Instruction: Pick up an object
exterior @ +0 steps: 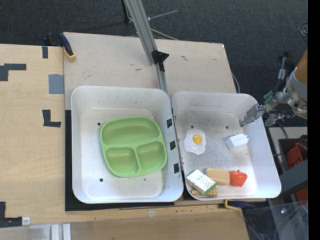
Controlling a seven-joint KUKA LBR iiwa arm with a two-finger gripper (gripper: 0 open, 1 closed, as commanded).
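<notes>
One grey arm with an orange band comes in from the right, and its end effector [255, 113] sits at the right bin's upper right rim, a dark finger slanting down over the rim; whether it stands wide or narrow I cannot tell, and nothing shows held in it.

Nearest to it, inside the shallow white right bin [210, 100], lies a small white block [237, 142], a little below and left of the end effector and apart from it. Further left rests a white fried-egg toy with a yellow yolk [195, 142]. Along the bin's front edge lie three things in a row: a red toy pepper [239, 178], a tan bread-like wedge [217, 176] touching it, and a green-and-white patterned box [201, 182] at the left end.

The shallow white left bin [85, 134] holds a light green plastic tray with three compartments [133, 146]. Both bins stand side by side on the pale wooden surface [30, 134].
</notes>
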